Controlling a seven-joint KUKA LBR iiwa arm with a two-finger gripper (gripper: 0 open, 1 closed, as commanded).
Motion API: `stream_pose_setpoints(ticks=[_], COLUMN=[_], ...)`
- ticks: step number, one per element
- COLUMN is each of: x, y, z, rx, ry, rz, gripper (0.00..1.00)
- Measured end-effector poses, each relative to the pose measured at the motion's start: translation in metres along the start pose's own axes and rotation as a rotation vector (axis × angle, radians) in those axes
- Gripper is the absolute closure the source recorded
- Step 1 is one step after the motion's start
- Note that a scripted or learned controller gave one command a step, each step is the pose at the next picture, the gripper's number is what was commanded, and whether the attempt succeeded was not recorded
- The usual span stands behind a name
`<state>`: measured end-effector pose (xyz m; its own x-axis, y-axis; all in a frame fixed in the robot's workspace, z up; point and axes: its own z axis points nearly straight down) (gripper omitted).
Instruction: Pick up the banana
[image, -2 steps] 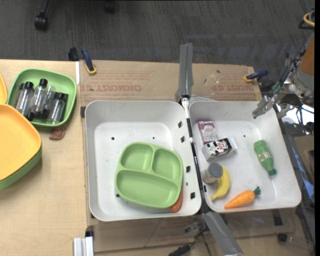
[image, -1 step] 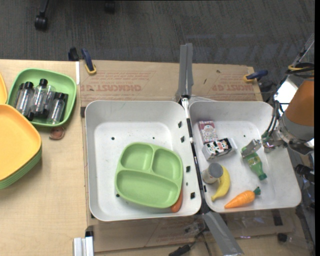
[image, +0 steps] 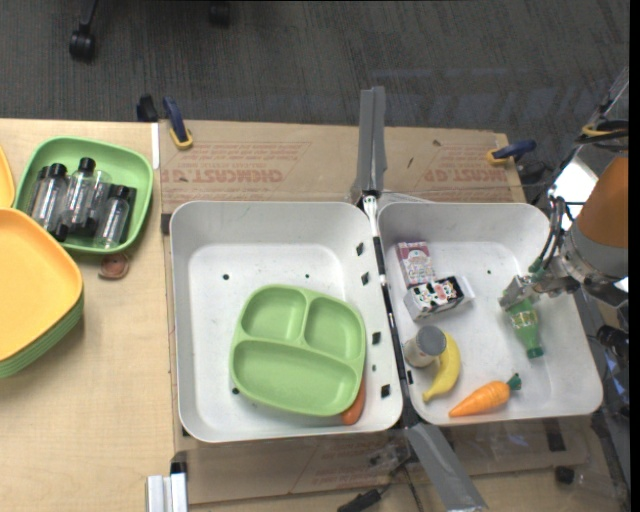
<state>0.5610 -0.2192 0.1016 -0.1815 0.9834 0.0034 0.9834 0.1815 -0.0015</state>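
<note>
Cardboard (image: 300, 160) under the bins reads "CHEMCAST GP" reversed.

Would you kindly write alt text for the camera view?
A banana lies in the right bin beside a toy carrot, while the gripper sits further right at a green bottle. The left bin holds a green divided plate.

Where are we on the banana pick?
Nothing done yet: the banana lies in the right bin, between the small can and the toy carrot. The gripper is over the green bottle, off target. Reaching and grasping the banana remain.
</note>
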Motion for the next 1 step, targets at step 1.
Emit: stream_pose_setpoints(ticks=[1], x=[0.0174], y=[-0.02], z=[0.0102], rx=[-0.001], ry=[-0.002], rz=[0.081], gripper=[1.0])
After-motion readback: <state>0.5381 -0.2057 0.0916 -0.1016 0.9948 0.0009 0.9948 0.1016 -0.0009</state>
